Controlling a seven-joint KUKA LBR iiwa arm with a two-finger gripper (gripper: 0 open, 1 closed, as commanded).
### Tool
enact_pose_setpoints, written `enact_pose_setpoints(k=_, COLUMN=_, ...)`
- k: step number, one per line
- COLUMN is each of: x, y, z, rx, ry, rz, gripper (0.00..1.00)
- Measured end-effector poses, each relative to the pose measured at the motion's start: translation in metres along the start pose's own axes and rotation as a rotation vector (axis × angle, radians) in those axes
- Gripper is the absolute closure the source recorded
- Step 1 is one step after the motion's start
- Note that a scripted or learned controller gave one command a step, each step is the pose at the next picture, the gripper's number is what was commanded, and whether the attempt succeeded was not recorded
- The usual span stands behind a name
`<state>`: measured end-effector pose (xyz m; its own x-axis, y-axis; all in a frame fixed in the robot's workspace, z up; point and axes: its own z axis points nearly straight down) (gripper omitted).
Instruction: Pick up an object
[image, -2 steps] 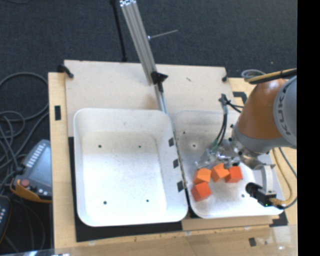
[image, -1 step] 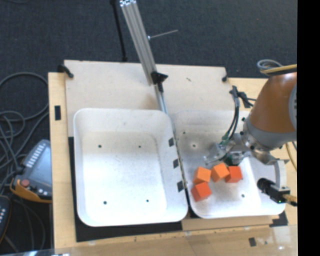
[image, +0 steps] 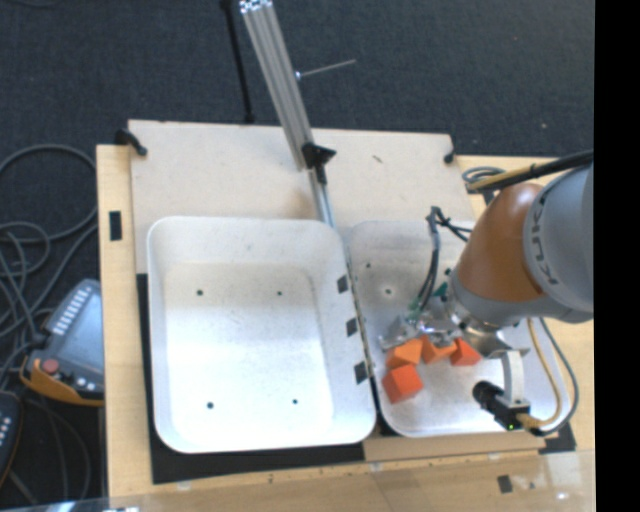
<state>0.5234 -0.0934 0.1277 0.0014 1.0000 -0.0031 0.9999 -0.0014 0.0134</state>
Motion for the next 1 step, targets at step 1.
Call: enact_pose_setpoints(k=1, x=0.072, y=-0.0278, z=-0.074, rx=0.005, ry=0.005, rz=-0.009, gripper=0.0)
